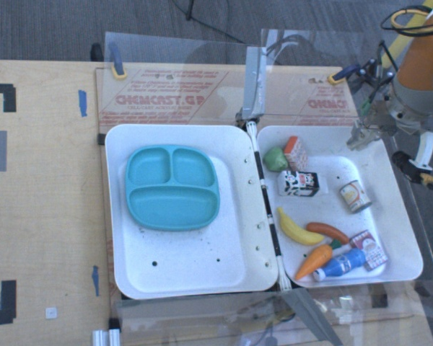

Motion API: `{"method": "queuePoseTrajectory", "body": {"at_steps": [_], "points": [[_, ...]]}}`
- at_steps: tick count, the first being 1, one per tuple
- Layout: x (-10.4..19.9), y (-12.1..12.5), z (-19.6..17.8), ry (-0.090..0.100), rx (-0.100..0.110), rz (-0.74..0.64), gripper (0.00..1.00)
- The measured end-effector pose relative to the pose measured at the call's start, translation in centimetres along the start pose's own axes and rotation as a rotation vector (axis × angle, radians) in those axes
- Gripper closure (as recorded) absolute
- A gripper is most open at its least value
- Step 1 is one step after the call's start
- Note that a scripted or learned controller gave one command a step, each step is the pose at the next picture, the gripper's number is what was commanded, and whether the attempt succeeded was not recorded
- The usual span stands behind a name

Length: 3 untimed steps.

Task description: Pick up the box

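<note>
1. Black-and-white printed cardboard box (pixel 298 184) is lying in the right shallow white plastic bin (pixel 404 225), toward 9 o'clock of the bin's middle and close to the divider between the two bins.
2. Grey two-finger gripper (pixel 364 132) is hanging over the bin's 1 o'clock corner, well apart from the box. Whether it is standing wide or narrow I cannot tell, since the view is too blurred there.
3. Judging from this, the reach is not yet begun. The arm is needing to travel toward 8 o'clock and come down centred over the box.
4. Crowding is making the approach delicate. A small orange-and-white carton (pixel 296 152) and a rounded green toy (pixel 276 159) are sitting just beside the box at 12 and 11 o'clock. A yellow plastic banana (pixel 296 229) is lying near it at 6 o'clock.
5. The box's long axis is running roughly from 9 to 3 o'clock, its broad printed face looking up.
6. Closing across the short sides, 12 to 6, is likely giving the surest hold.
</note>
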<state>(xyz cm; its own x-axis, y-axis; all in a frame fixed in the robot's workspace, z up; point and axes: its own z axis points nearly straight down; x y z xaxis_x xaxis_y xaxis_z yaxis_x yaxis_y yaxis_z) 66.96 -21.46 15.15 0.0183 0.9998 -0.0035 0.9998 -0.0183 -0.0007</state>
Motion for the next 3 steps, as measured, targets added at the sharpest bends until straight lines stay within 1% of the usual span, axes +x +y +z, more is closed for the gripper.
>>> {"method": "queuePoseTrajectory", "body": {"at_steps": [1,2,3], "points": [[0.1,0.0,0.0,0.001,0.001,-0.001,0.00],[5.0,-0.3,6.4,0.002,-0.001,-0.052,0.00],[7.6,-0.3,6.5,0.001,-0.002,0.133,0.00]]}}
